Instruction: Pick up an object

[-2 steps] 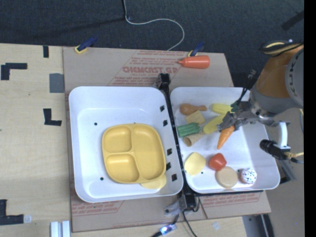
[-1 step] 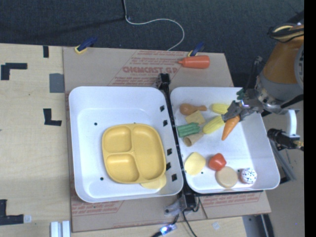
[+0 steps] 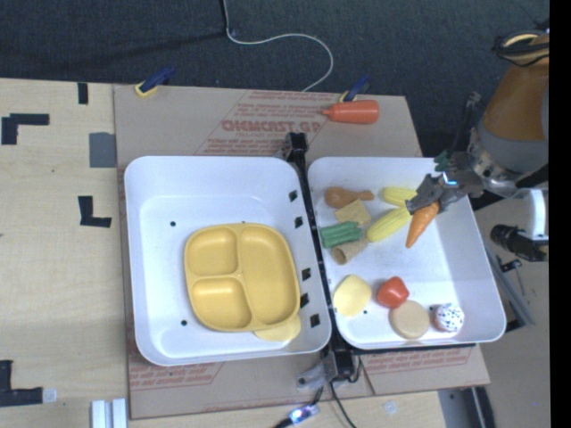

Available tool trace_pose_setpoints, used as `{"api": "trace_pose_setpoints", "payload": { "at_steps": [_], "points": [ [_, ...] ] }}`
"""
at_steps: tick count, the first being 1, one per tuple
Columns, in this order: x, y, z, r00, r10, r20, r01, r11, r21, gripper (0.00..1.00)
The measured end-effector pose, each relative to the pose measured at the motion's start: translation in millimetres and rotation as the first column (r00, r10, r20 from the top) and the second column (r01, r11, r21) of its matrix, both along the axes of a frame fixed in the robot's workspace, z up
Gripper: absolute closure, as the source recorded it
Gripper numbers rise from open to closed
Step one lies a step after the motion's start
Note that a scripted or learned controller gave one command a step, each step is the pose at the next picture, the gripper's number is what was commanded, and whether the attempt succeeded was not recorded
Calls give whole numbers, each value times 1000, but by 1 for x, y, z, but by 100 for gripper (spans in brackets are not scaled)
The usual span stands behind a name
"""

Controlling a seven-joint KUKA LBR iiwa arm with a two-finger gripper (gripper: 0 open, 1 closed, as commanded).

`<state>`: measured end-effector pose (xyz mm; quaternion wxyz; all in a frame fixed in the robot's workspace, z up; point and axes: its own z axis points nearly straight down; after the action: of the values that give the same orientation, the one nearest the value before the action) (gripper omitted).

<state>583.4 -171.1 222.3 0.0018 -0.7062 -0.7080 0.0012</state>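
Over the right bin [image 3: 464, 266] hangs an orange toy carrot [image 3: 420, 225], point down, with my gripper [image 3: 434, 196] shut on its top end. The gripper sits near the bin's far right side, on the arm coming in from the right. Below and left of the carrot lie a yellow corn cob [image 3: 387, 226], a second yellow piece [image 3: 398, 194], a brown drumstick [image 3: 346, 196], a green vegetable [image 3: 340, 234] and a tan wedge [image 3: 351, 250].
At the right bin's front lie a yellow lemon shape [image 3: 351, 295], a red tomato [image 3: 392, 292], a tan disc [image 3: 410, 320] and a white dotted ball [image 3: 448, 318]. The left bin [image 3: 152, 194] holds a yellow divided plate [image 3: 241, 275]. A second carrot [image 3: 352, 111] lies on the cardboard behind the bins.
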Motion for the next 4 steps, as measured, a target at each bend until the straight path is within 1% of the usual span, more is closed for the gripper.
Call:
{"api": "trace_pose_setpoints", "payload": {
  "at_steps": [1,2,3,4],
  "points": [
    [-8,62,-2,1000,4,-3,-4,1000,1,100],
    [-20,108,3,1000,4,-3,-4,1000,1,100],
    [-35,161,-12,1000,4,-6,-4,1000,1,100],
    [-51,213,3,1000,6,-3,-6,1000,1,100]
  ]
}}
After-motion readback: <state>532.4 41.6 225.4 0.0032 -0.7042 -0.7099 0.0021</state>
